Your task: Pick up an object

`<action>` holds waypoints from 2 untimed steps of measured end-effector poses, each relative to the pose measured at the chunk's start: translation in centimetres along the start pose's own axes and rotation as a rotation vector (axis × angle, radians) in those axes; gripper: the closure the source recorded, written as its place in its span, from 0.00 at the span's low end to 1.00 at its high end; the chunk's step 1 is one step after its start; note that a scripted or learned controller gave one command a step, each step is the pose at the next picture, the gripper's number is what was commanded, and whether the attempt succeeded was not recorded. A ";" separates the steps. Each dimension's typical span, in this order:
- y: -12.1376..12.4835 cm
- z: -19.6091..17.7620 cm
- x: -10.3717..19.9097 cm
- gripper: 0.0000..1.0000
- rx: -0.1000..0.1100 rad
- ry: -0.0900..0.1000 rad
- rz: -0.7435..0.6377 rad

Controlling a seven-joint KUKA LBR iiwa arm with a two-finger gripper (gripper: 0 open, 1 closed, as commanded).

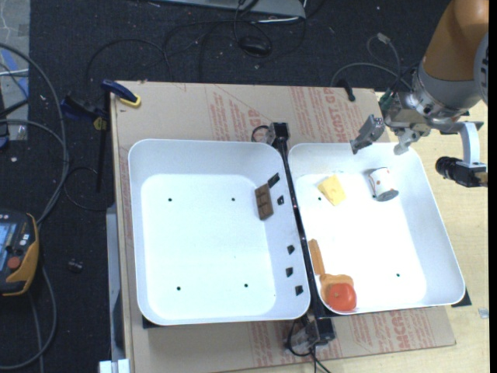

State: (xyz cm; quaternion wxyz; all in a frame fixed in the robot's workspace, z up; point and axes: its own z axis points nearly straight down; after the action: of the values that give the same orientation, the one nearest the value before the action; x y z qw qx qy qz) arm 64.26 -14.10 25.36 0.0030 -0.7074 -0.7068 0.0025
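White plastic is what you are looking at: two shallow bins lying side by side on the counter [233, 103]. Your left bin [206, 231] is holding one thing, a brown block [265, 202] leaning near its right wall. Your right bin [373, 235] is holding four things: one yellow block [332, 190], one small white cup [380, 183] tipped on its side just beside it, one red ball [340, 295] in the near left corner, and one orange stick [317, 258] touching that ball. Your claw [386, 136] is hanging spread open and grasping nothing, over the far rim of the right bin, just above the white cup and apart from it.
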 end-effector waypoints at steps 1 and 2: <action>0.1 -0.5 0.0 0.00 -0.008 -0.001 -0.001; -0.4 4.5 -0.8 0.00 -0.004 0.000 0.000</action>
State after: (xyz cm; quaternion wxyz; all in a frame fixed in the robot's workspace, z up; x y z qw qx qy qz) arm 63.83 -14.89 20.91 0.0014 -0.7072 -0.7070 0.0011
